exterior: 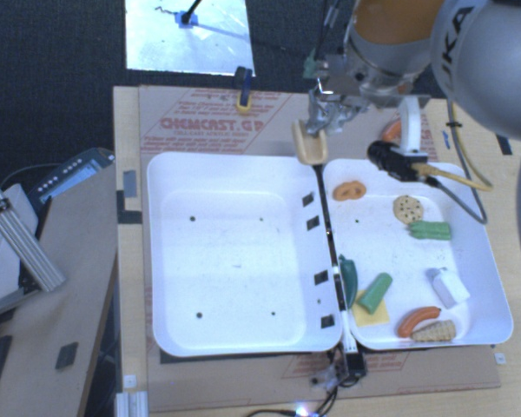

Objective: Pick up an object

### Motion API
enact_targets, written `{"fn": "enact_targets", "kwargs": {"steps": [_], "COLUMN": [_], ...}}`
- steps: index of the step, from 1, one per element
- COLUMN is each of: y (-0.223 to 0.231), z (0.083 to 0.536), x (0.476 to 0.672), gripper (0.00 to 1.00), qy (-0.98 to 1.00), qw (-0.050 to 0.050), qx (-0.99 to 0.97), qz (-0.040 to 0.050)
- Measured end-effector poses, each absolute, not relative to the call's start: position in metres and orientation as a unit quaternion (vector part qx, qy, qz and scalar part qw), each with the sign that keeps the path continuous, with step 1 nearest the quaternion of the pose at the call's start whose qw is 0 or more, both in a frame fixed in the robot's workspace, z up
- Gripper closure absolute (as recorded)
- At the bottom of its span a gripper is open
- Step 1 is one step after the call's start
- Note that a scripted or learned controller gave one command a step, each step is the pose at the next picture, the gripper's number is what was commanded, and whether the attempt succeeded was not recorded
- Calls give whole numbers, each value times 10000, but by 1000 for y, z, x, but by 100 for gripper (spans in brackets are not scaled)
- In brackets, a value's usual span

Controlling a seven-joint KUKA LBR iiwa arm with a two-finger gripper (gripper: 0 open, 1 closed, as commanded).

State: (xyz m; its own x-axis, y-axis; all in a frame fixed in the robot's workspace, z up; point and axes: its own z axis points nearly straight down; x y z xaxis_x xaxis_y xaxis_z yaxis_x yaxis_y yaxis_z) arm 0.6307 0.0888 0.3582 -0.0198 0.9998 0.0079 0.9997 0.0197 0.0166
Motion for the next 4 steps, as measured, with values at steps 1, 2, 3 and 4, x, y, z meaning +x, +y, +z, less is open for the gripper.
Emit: {"fn": "enact_targets", "kwargs": {"steps": [1, 2, 3, 4], "y": [133, 115, 76, 154], "z": [338, 496, 474, 373], "x": [571, 539, 484, 485], "gripper": [100, 100, 100, 100], "qy": [7104, 7088, 7068, 7110], "qw": [-15, 48, -3, -26], "qx": [7038, 7053, 7074, 7032], "qz": [-4, 87, 1, -30]}}
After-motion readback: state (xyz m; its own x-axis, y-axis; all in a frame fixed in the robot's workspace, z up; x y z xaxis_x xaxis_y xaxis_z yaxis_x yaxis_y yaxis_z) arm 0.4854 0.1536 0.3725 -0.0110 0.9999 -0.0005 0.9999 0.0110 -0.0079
